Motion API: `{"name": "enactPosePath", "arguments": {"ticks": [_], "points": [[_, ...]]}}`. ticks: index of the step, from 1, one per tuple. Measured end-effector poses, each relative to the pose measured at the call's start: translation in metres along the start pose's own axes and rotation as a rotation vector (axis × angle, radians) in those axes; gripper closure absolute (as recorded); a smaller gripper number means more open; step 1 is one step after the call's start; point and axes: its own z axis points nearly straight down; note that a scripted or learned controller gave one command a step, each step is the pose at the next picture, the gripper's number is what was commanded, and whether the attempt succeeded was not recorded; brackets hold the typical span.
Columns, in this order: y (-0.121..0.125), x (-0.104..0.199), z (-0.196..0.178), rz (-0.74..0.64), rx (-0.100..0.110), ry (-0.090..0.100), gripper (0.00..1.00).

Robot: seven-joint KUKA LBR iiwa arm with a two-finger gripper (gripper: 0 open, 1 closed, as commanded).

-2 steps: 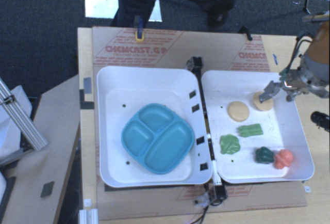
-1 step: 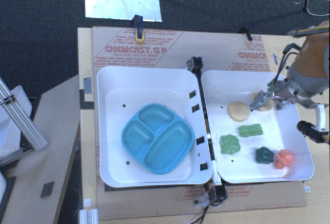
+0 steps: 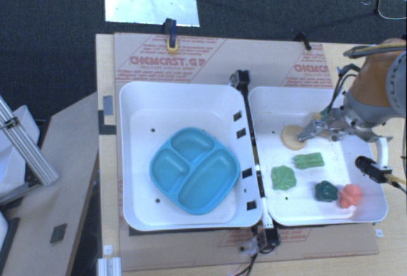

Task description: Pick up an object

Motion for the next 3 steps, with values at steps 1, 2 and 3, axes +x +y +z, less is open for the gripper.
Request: {"name": "enactPosePath", "arguments": {"ticks": [1, 2, 3], "points": [[0.004, 0.000, -0.016, -0.002, -0.012, -0.002, 1.00], [0.010, -0.002, -0.061, -0.003, -0.001, -0.002, 1.00], [0.008, -0.007, -0.124, -0.003, -0.003, -0.003, 1.00]]}}
